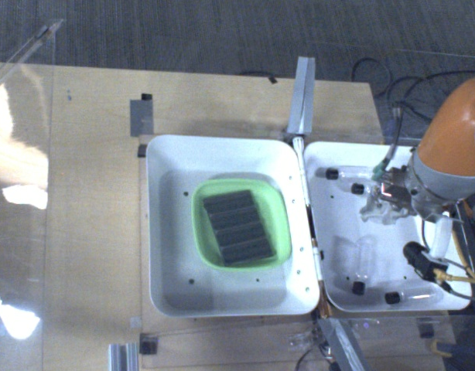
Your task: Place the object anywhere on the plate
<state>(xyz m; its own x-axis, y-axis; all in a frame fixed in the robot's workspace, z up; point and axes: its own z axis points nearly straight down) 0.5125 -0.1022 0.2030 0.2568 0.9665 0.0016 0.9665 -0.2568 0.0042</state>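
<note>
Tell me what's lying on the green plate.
A dark ribbed rectangular object lies tilted on the green plate in the left bin. It covers the plate's middle; anything beneath it can't be seen.

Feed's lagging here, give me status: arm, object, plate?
Gripper low in right bin, fingers unclear. Dark ridged object lying on green plate, left bin. Nothing blocking.
</note>
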